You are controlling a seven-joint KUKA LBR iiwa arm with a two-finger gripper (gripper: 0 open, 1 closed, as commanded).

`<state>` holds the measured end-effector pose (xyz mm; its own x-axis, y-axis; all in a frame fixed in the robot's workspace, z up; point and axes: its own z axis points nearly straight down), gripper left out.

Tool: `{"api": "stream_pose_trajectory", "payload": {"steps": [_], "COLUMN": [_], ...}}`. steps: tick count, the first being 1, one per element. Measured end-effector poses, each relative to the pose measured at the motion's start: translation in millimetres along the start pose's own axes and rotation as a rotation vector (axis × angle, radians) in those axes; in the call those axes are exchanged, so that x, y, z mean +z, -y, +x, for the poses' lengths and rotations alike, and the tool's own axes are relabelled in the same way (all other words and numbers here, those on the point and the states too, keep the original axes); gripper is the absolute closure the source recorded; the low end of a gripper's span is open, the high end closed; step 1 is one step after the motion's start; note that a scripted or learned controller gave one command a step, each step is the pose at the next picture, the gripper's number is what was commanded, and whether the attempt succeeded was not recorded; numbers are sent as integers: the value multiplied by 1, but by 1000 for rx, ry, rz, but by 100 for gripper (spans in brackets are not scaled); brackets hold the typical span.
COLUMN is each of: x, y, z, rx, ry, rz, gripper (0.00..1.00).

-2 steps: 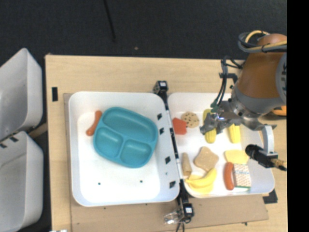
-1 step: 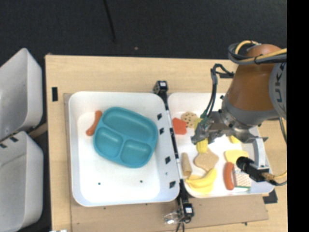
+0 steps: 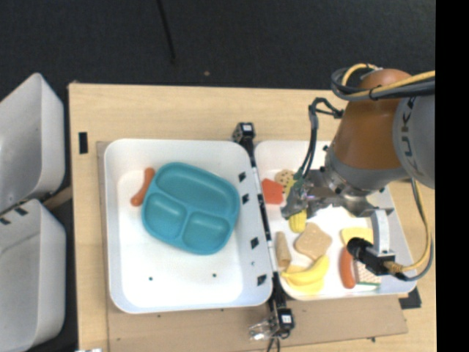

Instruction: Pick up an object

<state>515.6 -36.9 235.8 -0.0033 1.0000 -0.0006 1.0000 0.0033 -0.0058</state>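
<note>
Gripper [image 3: 299, 200] lowered over right bin [image 3: 399, 288], fingers' state not discernible, yellow item [image 3: 297, 221] partly hidden beneath, arm [image 3: 370, 130] cut off at right.

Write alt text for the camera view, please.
A grey and orange robot arm reaches into the right bin, its gripper low among toy foods: a banana, bread slice and sausage. The left bin holds a blue divided plate and an orange sausage.
</note>
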Motion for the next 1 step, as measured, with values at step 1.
{"api": "stream_pose_trajectory", "payload": {"steps": [1], "x": [-4], "y": [7], "z": [5], "rx": [-1], "ry": [-2], "rz": [-1], "gripper": [100]}}
